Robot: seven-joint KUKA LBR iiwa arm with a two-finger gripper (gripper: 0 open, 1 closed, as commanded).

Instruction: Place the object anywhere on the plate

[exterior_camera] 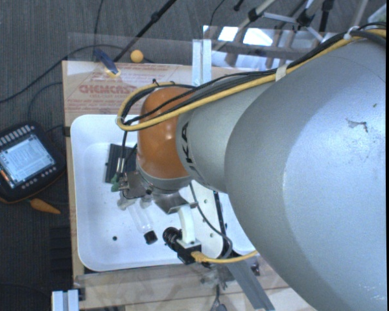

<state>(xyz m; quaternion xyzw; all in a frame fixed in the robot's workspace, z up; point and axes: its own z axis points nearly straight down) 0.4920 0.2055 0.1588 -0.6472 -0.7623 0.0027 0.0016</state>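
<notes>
- The arm covers most of the right and centre of the frame, its orange band sitting over the middle of the bin.
- The gripper hangs low over the bin floor at lower centre; I cannot tell how it is set, as the pale parts blur into the white floor.
- A small dark object lies on the bin floor just beside the gripper tip, towards the bottom of the frame. It may be the task's thing, but it is too small to be sure.
- A tiny dark speck lies further left on the same floor.
- No plate can be made out; the arm hides much of the bench.
- Judgement: nothing shows a thing held, so the task looks early, with the pick and the placing both left to do.
- A pendant rests at the left edge, off the bench.
</notes>
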